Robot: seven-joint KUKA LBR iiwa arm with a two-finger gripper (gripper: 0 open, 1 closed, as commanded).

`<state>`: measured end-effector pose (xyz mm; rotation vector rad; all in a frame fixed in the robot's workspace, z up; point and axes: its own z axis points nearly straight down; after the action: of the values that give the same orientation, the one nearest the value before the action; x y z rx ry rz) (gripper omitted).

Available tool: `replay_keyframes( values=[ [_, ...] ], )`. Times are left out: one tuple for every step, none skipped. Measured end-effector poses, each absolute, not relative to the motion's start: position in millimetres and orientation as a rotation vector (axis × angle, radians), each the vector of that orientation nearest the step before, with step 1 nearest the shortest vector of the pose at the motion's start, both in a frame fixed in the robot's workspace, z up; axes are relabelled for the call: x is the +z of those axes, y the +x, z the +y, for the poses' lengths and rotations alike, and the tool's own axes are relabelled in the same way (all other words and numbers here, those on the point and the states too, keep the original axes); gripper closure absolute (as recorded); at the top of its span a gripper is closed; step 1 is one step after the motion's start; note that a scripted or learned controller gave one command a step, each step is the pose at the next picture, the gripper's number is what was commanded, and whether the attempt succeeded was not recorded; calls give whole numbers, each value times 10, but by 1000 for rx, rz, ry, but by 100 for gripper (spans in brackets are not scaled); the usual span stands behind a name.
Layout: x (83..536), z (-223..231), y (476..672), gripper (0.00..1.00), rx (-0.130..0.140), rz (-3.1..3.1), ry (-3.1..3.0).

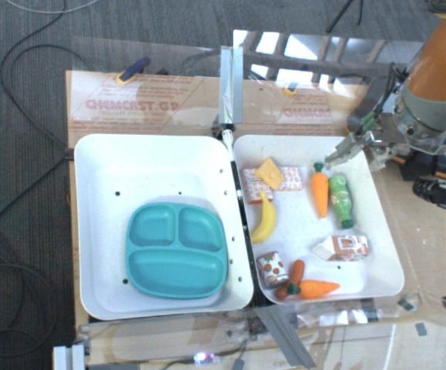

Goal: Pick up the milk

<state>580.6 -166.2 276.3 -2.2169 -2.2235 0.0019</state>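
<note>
The milk is a small white carton with a red-brown label, lying on its side in the right bin, near the front right. My gripper hangs over that bin's far right corner, well behind the carton and apart from it. Its fingers are spread open with nothing between them. One fingertip points toward the top of an upright carrot.
The right bin also holds a green bottle, a cheese wedge on a red packet, a banana, a small can, a sausage and a second carrot. A teal divided plate lies in the left bin.
</note>
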Motion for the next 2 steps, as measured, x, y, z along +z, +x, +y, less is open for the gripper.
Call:
replay_keyframes(
  values=[
    [2194, -1774, 5322, 0, 2, -2423, -1998],
    [3197, -1635, 5332, 0, 0, -2405, -2024]
  ],
)
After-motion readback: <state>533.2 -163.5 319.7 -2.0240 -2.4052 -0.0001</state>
